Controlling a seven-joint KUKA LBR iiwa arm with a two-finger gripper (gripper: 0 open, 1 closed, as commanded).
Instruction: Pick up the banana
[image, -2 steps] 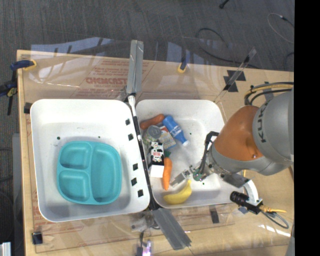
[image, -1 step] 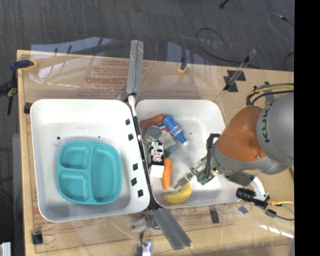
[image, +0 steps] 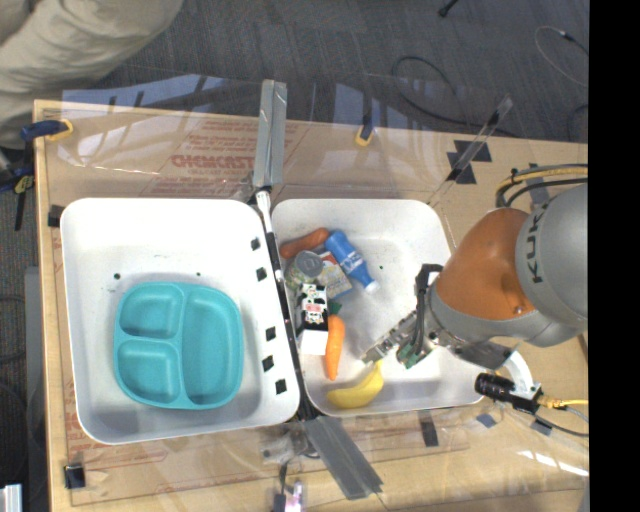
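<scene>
L bin (image: 90, 240): white, shallow, holds a teal divided plate (image: 181, 343) w/ three compartments, lying flat in the bin's lower-middle. Small dark specks on the bin floor above the plate.

Divider (image: 272, 310) btwn bins carries a row of black clips; a grey metal bar (image: 268, 135) runs up from it toward the bench's back edge.

R bin (image: 400, 225): cluster along its left side. Top: reddish-orange sausage-shaped item (image: 305, 241), then a blue bottle (image: 350, 259) lying tilted, w/ a greyish round item (image: 307, 265) just beside it. Below those, a small black-and-white carton (image: 314, 305), then an orange carrot (image: 334, 347) pointing roughly up-down, w/ a white block (image: 313, 342) touching its left.

Banana (image: 357, 391): yellow, lies flat on the R bin's floor near the front wall, just below the carrot's lower end, curved tip rising to the right.

Gripper (image: 385, 350): low in the R bin, just above-right of the banana's raised tip, very near it; contact unclear. Jaws: can't tell if apart or together, too small and dark. Nothing seen btwn them.

Arm (image: 520, 270): grey w/ orange band, comes in from the right over the bin's right wall. Cables (image: 540, 175) trail on the bench beside it.
</scene>
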